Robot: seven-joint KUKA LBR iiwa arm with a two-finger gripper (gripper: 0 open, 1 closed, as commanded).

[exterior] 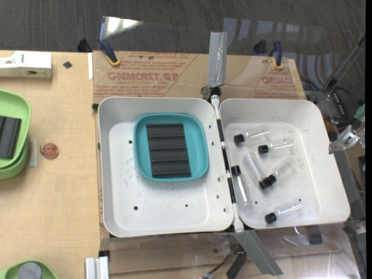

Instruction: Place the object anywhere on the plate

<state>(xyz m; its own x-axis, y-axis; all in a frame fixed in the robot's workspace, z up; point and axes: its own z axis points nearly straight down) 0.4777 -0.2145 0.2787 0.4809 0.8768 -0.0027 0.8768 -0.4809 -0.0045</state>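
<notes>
Teal plate sits in left bin, vials lie loose in right bin; gripper state cannot be told.

Wooden bench, two white bins side by side, green tray at left edge, small brown disc
</notes>
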